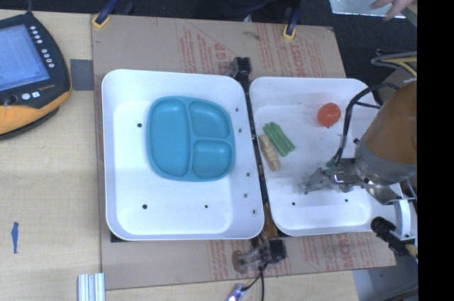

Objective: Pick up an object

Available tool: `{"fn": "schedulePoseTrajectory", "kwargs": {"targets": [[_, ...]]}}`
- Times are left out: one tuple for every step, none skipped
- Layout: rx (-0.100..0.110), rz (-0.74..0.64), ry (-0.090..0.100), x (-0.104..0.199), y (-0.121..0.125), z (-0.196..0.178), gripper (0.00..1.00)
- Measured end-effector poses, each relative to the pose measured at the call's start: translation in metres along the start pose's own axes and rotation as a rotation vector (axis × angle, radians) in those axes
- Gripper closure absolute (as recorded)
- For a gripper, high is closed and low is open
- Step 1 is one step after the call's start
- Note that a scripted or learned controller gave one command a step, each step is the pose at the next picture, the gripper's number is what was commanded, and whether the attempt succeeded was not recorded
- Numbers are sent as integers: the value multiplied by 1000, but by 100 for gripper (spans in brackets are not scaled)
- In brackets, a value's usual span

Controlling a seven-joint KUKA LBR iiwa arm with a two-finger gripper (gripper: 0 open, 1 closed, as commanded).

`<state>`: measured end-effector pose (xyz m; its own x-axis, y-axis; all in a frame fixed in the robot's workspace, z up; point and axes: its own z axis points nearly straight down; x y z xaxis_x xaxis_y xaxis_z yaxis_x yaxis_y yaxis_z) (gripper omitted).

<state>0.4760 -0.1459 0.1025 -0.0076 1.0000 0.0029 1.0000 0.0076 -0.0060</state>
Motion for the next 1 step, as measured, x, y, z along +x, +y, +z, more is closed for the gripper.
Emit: {"fn": "schedulePoseTrajectory", "kwargs": {"targets": [[-3, 2, -2, 41, 104, 10, 0]]}}
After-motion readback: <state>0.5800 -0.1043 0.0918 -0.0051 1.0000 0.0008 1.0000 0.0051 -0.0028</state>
